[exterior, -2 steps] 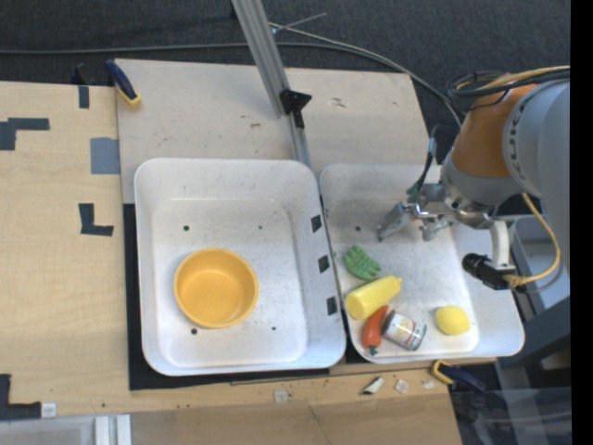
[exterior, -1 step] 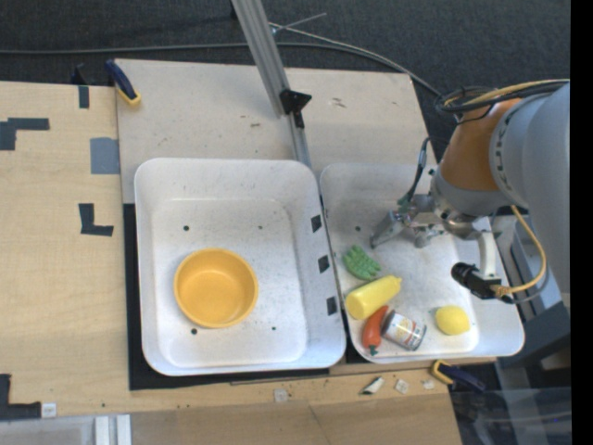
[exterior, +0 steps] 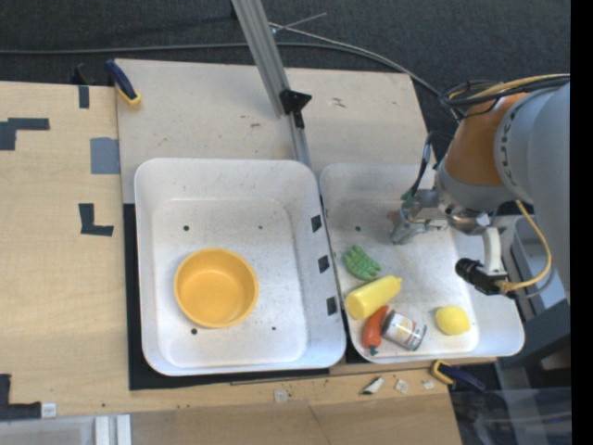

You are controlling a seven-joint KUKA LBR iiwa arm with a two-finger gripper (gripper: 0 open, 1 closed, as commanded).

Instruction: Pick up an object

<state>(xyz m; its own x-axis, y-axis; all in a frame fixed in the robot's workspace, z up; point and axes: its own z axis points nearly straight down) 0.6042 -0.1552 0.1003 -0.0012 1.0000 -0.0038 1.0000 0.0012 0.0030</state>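
While a yellow bowl [exterior: 216, 287] sits in the left bin [exterior: 153, 184], the right bin [exterior: 371, 182] holds a green toy [exterior: 361, 262], a yellow block [exterior: 372, 296], a red piece [exterior: 373, 327], a small can [exterior: 404, 330] and a lemon [exterior: 452, 320]; the gripper [exterior: 404, 229] hangs above bare floor, gripping nothing, its spread unclear

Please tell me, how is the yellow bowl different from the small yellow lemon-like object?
The yellow bowl is much larger than the lemon-like object. The bowl is open and hollow, whereas the lemon-like object is a closed, rounded lump. The bowl sits by itself in the left bin, while the lemon-like object lies in the right bin near a small can and other items. The bowl is orange-yellow; the lemon-like object is paler. Both are yellowish and rest untouched.
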